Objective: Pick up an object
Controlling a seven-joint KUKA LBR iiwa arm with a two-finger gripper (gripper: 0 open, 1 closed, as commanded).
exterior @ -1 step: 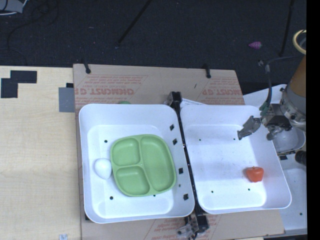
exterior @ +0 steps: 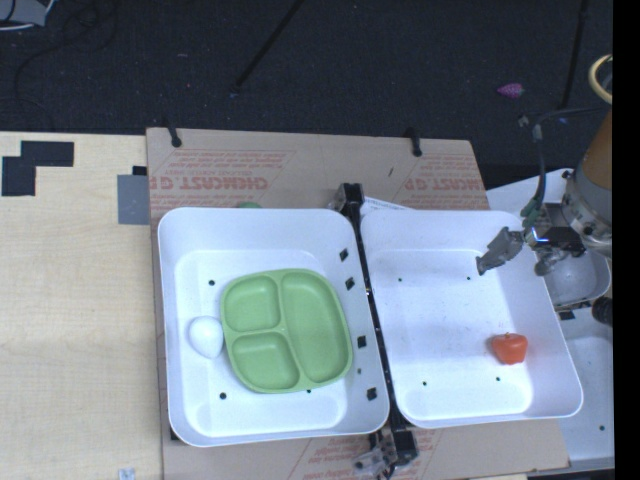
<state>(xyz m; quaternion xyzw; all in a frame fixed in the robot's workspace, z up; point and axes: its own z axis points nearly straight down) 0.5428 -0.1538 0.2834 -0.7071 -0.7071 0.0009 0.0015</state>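
Two white bins sit side by side on the bench, and from where I stand the arm has something worth reaching for in each.

In the camera view, the left bin [exterior: 262, 230] holds a green divided tray [exterior: 286, 330] lying flat on its floor, three compartments up, taking most of the space. A small white ball [exterior: 206, 336] rests touching the tray's left edge, wedged between it and the bin wall, which is probably why it sits so quietly there.

The right bin [exterior: 450, 408] has a single small orange-red object [exterior: 509, 348], perhaps a toy fruit, lying near its right wall toward the near side. With bare floor all round it, I judge it the easiest pick for the task: nothing crowds it, though the wall just beside it may cramp a finger.

The gripper [exterior: 497, 253] comes in from the right, over the far right part of that bin, its grey body tilted and pointing leftward and down. It hangs apart from the orange-red object, farther back in the bin, and nothing lies between its fingers. Whether those fingers are spread or closed I cannot tell; they are too small and dark against the bin.

The pick, as I judge it, is not yet begun; the arm would need to travel nearward and descend.
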